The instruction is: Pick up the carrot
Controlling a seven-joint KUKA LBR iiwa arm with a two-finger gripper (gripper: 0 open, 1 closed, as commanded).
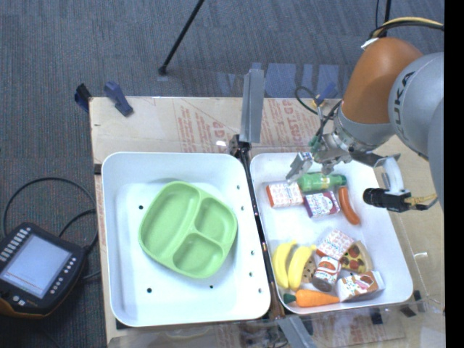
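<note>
The orange carrot (315,298) with a green top lies flat at the front edge of the right bin (377,230), just in front of the bananas (291,264). My gripper (310,168) hangs over the far part of that bin, well away from the carrot. It sits right above a green bottle (323,182) that lies on its side. Its fingers (296,169) stand open and there is nothing between them.
The right bin also holds a red-white box (284,194), a purple packet (321,204), a sausage (349,205), a pizza slice (355,257), a small can (328,272) and a snack box (357,286) beside the carrot. A green divided plate (188,228) lies in the left bin (119,267).
</note>
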